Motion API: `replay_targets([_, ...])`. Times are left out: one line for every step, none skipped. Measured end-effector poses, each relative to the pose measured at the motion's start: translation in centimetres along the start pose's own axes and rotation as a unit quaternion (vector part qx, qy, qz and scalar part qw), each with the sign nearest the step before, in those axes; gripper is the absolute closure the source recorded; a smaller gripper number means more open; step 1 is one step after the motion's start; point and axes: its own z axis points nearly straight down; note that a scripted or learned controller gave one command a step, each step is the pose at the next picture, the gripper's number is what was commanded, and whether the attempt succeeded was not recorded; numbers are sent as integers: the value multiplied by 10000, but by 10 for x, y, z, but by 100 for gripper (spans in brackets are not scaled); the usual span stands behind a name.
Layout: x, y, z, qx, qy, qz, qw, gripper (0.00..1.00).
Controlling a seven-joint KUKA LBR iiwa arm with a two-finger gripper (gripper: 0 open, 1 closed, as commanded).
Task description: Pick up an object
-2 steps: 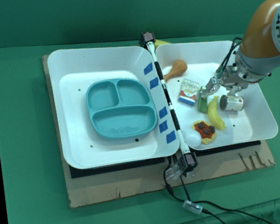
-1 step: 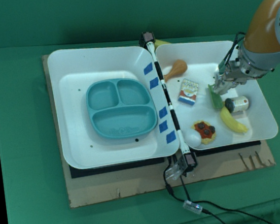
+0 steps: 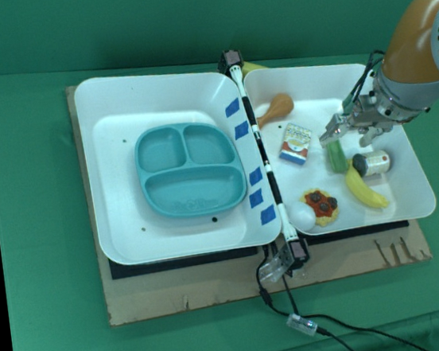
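Toys crowd the right bin (image 3: 413, 185), and the end effector (image 3: 347, 126) hangs low over its middle, reaching in from the right. How far its fingers are parted cannot be made out from this angle, and nothing is seen held between them.

Just below the end effector lies a green vegetable (image 3: 337, 157), a short upright-running piece, probably a cucumber or pepper. It looks like the nearest candidate for the pick. It is likely hollow plastic: light, stiff and rather slick, so it could squirt out of a pinch. The best hold would be across its narrow width at mid-length, with the fingers straddling it side to side.

A banana (image 3: 365, 188) lies just beside the green piece to its right, and a small can (image 3: 373, 162) sits near the banana's upper end. Both leave little room for a finger on that side, so a nudge is a risk.

Elsewhere in the same bin are a drumstick (image 3: 265, 111) near the top, a small carton (image 3: 295, 143) in the middle, a pizza slice (image 3: 320, 205) and a white egg (image 3: 301, 216) at the lower left corner. The egg is round and would roll.

The left bin (image 3: 99, 114) holds a teal divided plate (image 3: 191, 170).
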Motion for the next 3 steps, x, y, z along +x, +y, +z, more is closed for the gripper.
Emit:
replay_targets([3,-10,19,113,14,-44,9999,0])
replay_targets([-1,-7,3,32,-30,-7,10000,100])
replay_targets([42,13,-74,144,36,-64,9999,100])
